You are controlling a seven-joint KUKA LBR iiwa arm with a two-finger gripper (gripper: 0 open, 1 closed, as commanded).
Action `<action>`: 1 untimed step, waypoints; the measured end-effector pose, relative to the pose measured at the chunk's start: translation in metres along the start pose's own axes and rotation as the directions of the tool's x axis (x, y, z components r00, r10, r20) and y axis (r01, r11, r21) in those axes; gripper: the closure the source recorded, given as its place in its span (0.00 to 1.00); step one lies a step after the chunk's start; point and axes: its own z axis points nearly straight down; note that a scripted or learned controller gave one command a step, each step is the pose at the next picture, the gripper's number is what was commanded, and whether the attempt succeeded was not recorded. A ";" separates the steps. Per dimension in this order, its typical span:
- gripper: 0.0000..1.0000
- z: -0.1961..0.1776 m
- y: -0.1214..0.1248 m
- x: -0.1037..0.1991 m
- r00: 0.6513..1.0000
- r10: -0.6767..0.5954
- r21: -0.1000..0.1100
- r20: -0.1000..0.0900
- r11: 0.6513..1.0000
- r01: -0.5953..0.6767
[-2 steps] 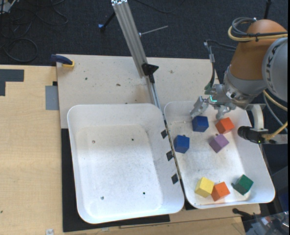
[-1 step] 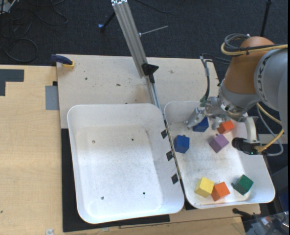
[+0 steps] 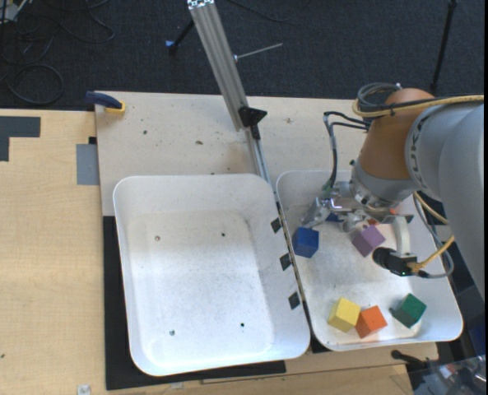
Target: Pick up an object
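Blocks sit in the right bin, five of them in all. A blue block lies near the bin's left wall, about halfway up. A purple block lies to the right of it, tilted, just below the robot's wrist. Three more blocks sit in a row near the front edge: a yellow block, an orange block touching it on the right, and a green block a little apart, farther right.

The arm comes in from the right and bends down over the back part of the right bin. It is grey, with an orange band above the wrist. The gripper hangs low over the bin, between the blue block and the purple block, and a bit behind them. It is small and dark here, mixed up with wires, so I cannot tell how it is set. No block can be seen in it.

The left bin is beside the right one, and their walls touch in the middle. A long silver bar leans up from between the bins toward the back. Black cables lie on the dark floor behind the bench.
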 end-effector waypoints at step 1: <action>0.00 0.007 0.000 0.000 1.000 0.003 -0.008 0.001 1.000 -0.003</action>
